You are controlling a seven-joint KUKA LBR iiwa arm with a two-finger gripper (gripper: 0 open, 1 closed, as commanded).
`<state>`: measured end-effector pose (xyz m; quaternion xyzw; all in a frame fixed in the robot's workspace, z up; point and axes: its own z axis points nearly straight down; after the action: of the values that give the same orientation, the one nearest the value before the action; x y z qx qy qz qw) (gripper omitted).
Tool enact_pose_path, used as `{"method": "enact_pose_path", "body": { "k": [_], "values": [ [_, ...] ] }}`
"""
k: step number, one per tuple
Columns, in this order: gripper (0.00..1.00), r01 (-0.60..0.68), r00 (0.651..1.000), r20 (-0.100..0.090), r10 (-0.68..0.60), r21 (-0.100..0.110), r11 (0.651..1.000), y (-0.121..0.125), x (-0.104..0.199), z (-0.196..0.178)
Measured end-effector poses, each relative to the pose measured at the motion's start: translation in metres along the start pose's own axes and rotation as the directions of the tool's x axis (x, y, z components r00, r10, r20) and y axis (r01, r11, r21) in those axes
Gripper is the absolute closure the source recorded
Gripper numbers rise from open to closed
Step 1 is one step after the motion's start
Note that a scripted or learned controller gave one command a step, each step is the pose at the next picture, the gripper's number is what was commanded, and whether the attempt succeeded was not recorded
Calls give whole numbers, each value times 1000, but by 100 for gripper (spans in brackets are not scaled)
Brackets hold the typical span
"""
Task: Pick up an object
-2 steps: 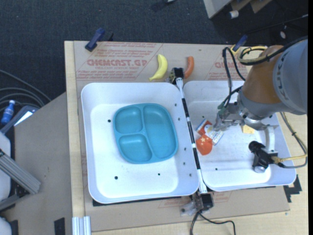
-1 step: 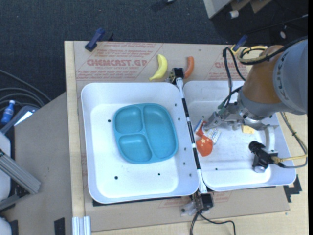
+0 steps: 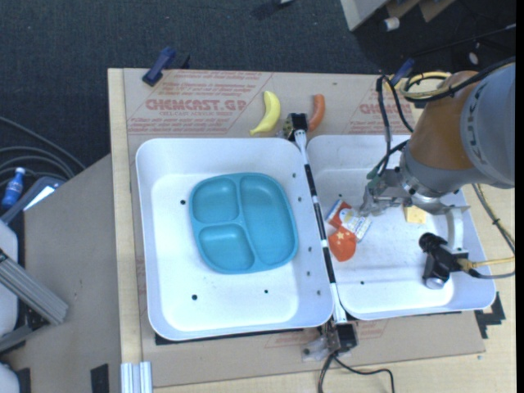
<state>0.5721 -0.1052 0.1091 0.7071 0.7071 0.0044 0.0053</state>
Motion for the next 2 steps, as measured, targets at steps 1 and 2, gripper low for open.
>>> {"method": "enact_pose_path", "body": {
  "k": [1,2],
  "values": [
    [100,1,1000,-2,-1,13,1000,37,62,-76],
    [0,1,1000,-1,-1,14,1000,37,62,-75]
  ]
}}
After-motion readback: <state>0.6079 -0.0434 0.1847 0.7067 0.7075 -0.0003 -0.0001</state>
